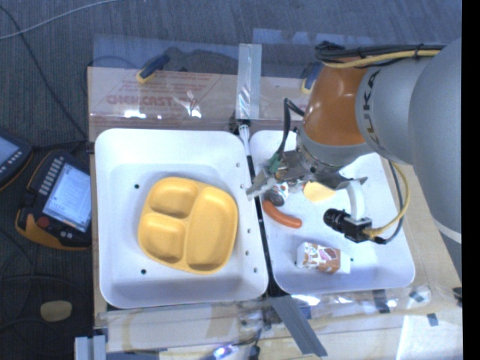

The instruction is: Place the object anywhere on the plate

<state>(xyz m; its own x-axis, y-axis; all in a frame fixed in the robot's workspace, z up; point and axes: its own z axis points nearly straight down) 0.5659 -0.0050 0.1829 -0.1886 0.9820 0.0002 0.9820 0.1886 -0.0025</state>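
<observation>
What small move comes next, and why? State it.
Probably a short descent onto the orange sausage-shaped toy. The gripper sits just above it in the right bin, while the yellow plate in the left bin holds nothing yet.

A robotics lab: teach pendant (pixel 56 201) and loose cables (pixel 45 21) on carpet.

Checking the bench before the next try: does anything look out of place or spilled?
Nothing stands out. The yellow plate lies flat in the left bin; the orange sausage-shaped piece and small packet lie in the right bin.
</observation>
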